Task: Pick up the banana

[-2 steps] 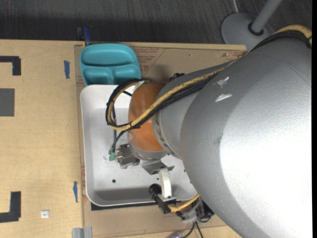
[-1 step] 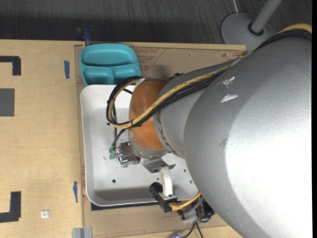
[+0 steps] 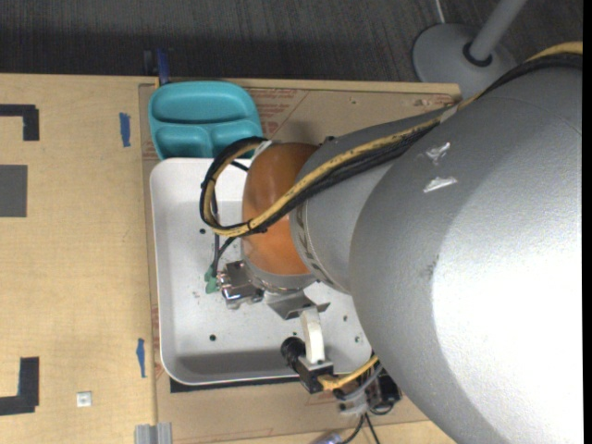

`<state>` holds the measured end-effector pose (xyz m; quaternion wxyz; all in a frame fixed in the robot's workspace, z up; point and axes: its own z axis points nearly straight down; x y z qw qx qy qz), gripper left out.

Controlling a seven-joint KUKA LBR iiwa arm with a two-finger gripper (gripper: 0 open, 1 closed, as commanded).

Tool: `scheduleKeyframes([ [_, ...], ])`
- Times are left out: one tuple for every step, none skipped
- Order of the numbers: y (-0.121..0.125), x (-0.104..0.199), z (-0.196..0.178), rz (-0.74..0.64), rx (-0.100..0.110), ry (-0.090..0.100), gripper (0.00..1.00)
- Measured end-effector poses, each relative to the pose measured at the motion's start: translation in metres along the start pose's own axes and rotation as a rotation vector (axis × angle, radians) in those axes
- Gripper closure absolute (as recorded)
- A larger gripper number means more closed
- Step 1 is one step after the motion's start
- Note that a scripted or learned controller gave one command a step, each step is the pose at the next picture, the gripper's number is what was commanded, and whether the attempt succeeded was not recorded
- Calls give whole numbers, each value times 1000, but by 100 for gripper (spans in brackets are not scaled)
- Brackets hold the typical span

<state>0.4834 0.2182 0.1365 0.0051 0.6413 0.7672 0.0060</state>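
Observation:
My grey arm (image 3: 444, 248) reaches in from the right and covers most of the left white bin (image 3: 180, 248). Its orange band (image 3: 273, 211) sits over the bin's middle. Below the band, my gripper (image 3: 239, 287) points down at the bin floor and appears from above as a metal block with a small green part. The wrist and black-and-yellow cables (image 3: 222, 192) hide whatever lies under it. The visible strip of bin floor on the left is bare white with a few dark specks.
A teal moulded container (image 3: 203, 118) lies just beyond the bin's far edge. The cardboard-coloured bench (image 3: 74, 248) stretches left with black and blue tape marks. A grey stand base (image 3: 453, 54) is at the top right.

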Motion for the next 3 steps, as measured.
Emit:
scheduleKeyframes([
  [1, 0, -10, -1, -1, 0, 100],
  [1, 1, -20, -1, -2, -1, 100],
  [-4, 1, 49, -145, 13, 3, 100],
])
